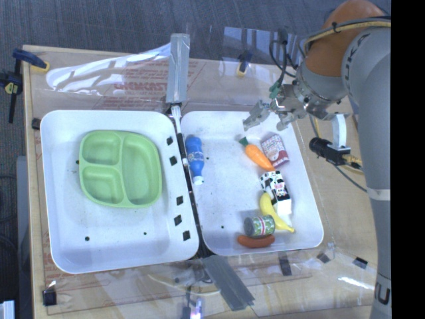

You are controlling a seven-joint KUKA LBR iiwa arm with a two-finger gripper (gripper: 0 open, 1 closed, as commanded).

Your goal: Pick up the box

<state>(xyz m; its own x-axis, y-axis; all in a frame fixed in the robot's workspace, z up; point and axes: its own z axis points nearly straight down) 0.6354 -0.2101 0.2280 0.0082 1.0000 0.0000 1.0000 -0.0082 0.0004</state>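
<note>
Gripper hangs over far edge of right bin, fingers spread apart, nothing between them. Box, cow-patterned carton in black and white, lies in right bin near its right wall, well below gripper. Carrot and red-white packet sit between gripper and box. Banana, can and sausage crowd just beside box's near end. Blue bottle lies along bin's left wall. Green divided plate rests in left bin.

Arm reaches in from right, jaws spread, nothing betw.
</note>
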